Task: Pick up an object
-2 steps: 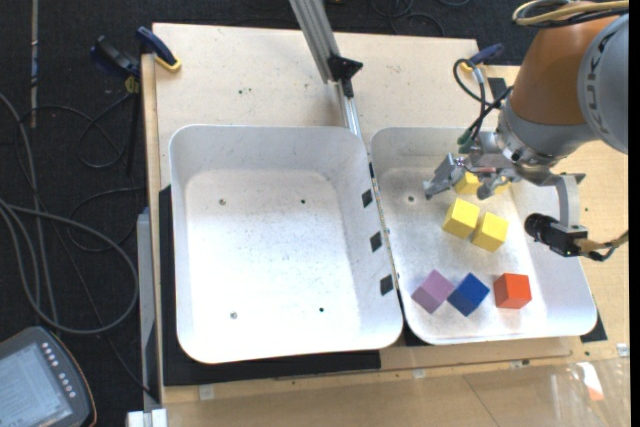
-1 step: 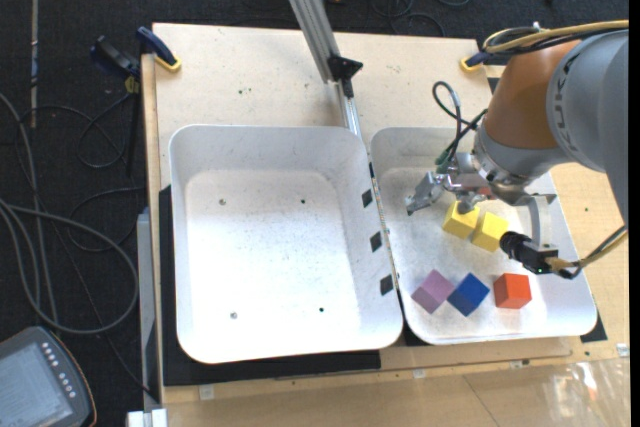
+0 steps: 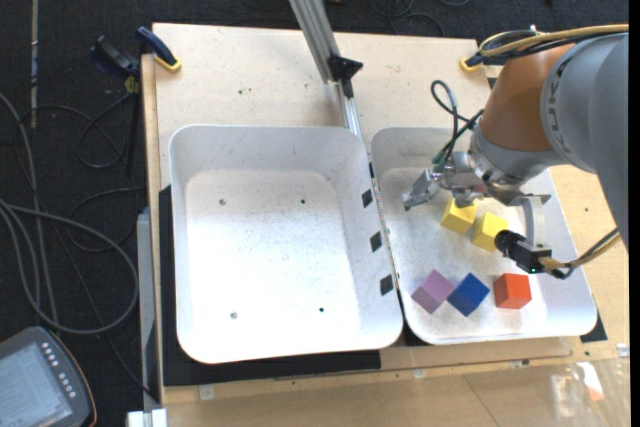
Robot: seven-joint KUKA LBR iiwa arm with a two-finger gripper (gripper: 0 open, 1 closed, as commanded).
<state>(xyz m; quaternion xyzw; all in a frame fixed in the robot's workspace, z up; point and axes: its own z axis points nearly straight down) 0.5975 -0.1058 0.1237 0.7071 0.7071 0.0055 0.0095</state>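
Two white bins sit side by side on the worktop [image 3: 250, 65]. Nothing lies in the left bin [image 3: 190, 245] but dark specks on its floor. The right bin [image 3: 575, 320] holds five small blocks: a purple block [image 3: 433, 291], a blue block [image 3: 468, 294] and an orange block [image 3: 512, 290] in a row near its front wall, and two yellow blocks [image 3: 474, 223] touching each other just behind them. The end effector [image 3: 440, 187] hangs low over the yellow pair, at their left edge; whether it is spread or clenched I cannot tell, and no block shows in its grip. Judging by looks, the blocks are light, rigid and smooth-faced, best pinched across two opposite flat sides. The orange block, standing slightly apart, looks easiest to take.
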